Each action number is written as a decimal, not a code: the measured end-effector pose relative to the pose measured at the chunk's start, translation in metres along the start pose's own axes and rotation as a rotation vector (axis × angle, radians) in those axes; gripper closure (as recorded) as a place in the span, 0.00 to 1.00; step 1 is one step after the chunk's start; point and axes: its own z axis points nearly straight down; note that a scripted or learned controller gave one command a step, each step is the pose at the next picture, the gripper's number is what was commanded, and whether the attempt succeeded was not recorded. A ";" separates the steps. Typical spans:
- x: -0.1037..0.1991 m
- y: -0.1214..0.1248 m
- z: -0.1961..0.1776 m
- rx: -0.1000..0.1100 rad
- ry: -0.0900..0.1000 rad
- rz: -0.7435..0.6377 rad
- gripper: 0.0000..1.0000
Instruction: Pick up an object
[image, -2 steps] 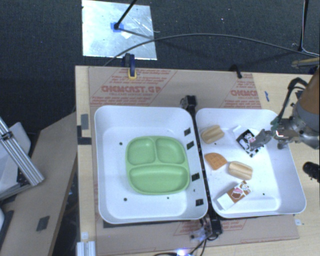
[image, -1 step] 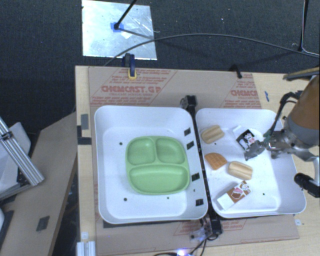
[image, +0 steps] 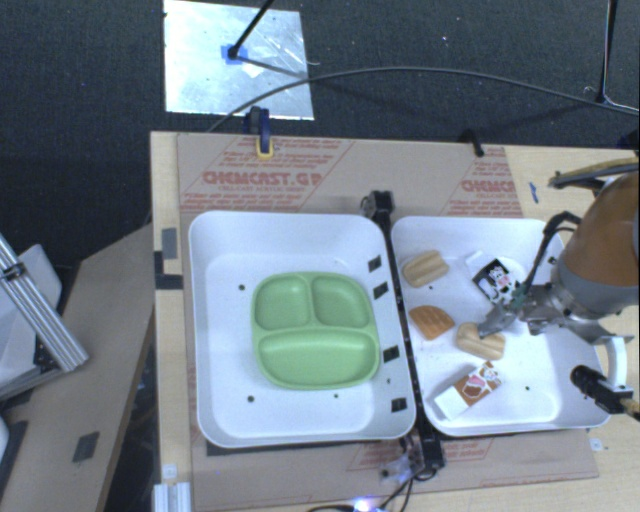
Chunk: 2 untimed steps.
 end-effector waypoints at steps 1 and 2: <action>0.000 0.002 -0.014 -0.007 -0.002 0.000 1.00; -0.001 0.005 -0.079 -0.012 -0.003 -0.004 1.00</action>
